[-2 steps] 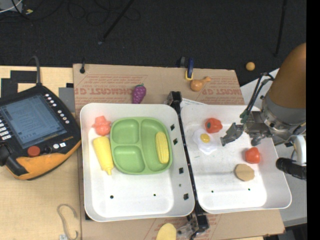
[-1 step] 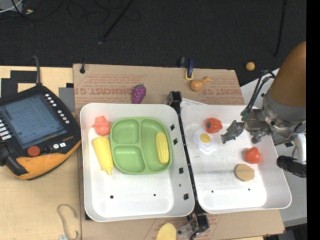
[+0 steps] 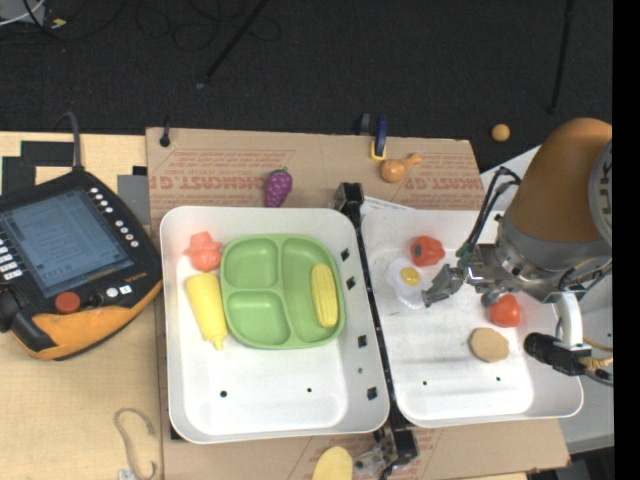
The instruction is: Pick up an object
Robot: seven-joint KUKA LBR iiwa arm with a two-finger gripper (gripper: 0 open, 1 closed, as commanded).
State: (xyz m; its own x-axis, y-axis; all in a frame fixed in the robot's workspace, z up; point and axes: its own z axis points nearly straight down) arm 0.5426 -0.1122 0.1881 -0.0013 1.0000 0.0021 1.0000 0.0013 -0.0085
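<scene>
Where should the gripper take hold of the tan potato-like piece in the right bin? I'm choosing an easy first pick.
Probably from straight above, closing across the narrow width of the potato. It lies flat and oval on the right bin floor, apart from the red piece and the walls.

red tomato [image 3: 427, 249], perhaps, lying in right bin [image 3: 560, 400]

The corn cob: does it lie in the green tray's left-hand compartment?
No. The corn cob lies in the right-hand compartment of the green tray, along its right edge.
</scene>
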